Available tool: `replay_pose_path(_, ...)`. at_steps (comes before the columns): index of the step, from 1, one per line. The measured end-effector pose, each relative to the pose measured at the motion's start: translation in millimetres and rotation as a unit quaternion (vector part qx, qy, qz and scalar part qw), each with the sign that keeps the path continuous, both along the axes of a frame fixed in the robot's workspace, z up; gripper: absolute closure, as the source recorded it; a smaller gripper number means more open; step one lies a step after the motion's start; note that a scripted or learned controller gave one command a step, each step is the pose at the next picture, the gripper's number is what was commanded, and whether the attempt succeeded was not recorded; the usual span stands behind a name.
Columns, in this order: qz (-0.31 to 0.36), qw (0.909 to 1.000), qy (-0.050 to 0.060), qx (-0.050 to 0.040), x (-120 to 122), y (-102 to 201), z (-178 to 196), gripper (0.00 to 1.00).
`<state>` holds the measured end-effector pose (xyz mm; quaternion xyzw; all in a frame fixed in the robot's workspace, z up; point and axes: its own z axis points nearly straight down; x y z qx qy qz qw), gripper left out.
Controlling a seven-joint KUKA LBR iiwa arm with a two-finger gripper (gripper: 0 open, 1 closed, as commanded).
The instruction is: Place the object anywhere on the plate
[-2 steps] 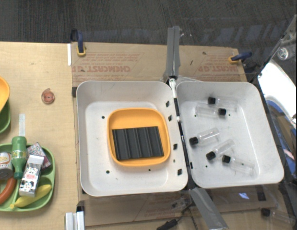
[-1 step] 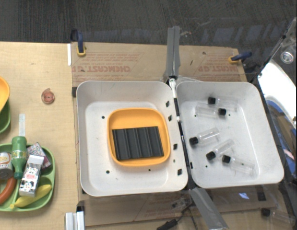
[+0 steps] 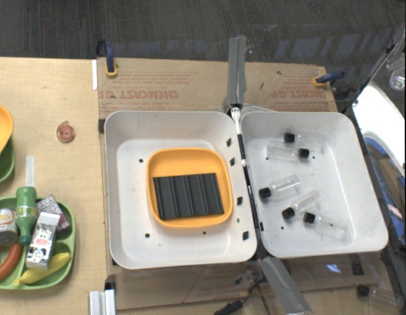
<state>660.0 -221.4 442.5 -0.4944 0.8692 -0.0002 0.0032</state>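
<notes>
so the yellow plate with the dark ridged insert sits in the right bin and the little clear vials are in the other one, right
Not quite: the camera view shows the yellow plate with its dark ridged insert in the left bin. The little clear vials lie in the right bin.

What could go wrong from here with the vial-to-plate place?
1. The vials are clear with small black caps, lying flat in the right bin; easy to mis-grasp, and round ones may roll.
2. Two of them lie close together, so a pick may nudge both.
3. The orange plate carries a ribbed dark insert; a vial could roll on it.
</notes>
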Motion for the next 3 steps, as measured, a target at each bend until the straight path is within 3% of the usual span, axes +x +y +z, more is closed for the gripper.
replay_pose_path(1,0.190,0.9819,0.000,-0.0005,0.0,0.2,-0.5,1.00)
replay_pose_path(2,0.346,0.9381,0.000,-0.0010,-0.1,0.3,-0.5,1.00)
replay_pose_path(3,0.506,0.8626,-0.001,-0.0015,-0.1,7.8,-0.5,1.00)
